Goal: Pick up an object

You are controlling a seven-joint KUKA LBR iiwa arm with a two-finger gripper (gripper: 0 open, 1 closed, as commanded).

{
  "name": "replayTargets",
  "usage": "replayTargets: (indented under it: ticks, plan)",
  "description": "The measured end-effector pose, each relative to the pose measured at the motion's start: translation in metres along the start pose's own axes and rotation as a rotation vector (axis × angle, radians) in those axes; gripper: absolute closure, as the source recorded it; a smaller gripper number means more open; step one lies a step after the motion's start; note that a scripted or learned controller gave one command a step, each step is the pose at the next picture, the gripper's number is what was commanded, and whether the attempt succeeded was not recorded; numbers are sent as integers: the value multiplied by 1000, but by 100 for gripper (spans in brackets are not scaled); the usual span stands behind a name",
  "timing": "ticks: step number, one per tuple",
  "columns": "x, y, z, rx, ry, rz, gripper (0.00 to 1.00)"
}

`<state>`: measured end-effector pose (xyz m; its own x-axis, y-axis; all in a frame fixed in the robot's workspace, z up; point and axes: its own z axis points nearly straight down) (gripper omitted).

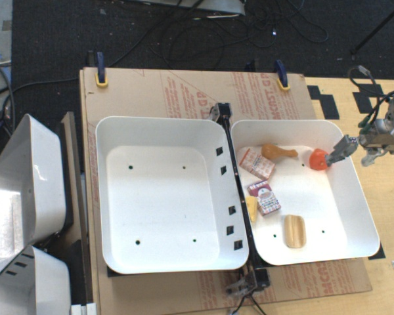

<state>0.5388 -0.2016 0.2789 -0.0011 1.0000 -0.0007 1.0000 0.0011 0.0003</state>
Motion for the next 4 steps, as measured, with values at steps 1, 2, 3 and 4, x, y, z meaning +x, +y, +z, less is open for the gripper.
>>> replayTargets:
  ticks: [1, 2, 3, 4]
  plan:
    - [-9, 59, 127, 3, 1, -5, 0]
    - [74, -39, 188, 2, 5, 3, 0]
    - [91, 23, 184, -6, -1, -4, 0]
    - [51, 66, 183, -8, 0, 1, 0]
